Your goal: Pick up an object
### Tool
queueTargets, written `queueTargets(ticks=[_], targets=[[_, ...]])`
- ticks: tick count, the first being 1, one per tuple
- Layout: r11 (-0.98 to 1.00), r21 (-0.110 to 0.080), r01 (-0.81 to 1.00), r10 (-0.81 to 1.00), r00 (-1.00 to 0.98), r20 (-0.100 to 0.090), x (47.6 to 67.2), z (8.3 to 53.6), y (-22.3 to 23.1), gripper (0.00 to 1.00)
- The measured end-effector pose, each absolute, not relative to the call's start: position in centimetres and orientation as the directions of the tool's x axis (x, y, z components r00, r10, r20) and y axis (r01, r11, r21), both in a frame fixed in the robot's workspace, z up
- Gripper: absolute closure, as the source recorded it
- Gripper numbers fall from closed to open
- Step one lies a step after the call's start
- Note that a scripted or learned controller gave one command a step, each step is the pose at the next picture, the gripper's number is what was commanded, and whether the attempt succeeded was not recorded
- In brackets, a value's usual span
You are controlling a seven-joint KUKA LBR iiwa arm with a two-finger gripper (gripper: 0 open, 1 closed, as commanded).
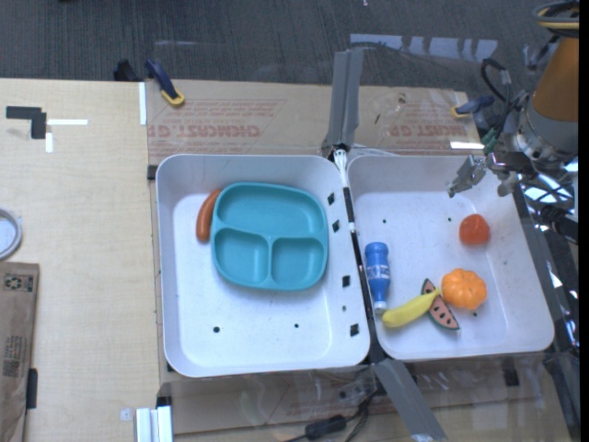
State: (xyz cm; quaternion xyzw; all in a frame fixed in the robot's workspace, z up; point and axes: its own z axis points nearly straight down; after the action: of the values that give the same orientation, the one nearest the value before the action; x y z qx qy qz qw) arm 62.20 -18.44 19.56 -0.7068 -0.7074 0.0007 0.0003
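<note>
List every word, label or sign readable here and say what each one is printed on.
"CHEMCAST GP", upside down and only partly legible, in red on the brown sheet behind the left bin; a similar red print behind the right bin is too faint to read.
Recycling symbol on the brown paper bag at the left edge; its other print is too small to read.
Blue bottle: label too blurred to read.

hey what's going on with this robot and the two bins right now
The arm's gripper hovers over the far end of the right bin, holding nothing. Below it lie a small red-orange fruit, an orange, a banana, a watermelon slice and a blue bottle. The left bin holds a teal divided plate and a sausage.
</note>
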Motion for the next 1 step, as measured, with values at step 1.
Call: queueTargets(ticks=[1], targets=[[0.002,-0.003,1.0,1.0,-0.002,0.003,61.04,10.5,-20.91,0.0]])
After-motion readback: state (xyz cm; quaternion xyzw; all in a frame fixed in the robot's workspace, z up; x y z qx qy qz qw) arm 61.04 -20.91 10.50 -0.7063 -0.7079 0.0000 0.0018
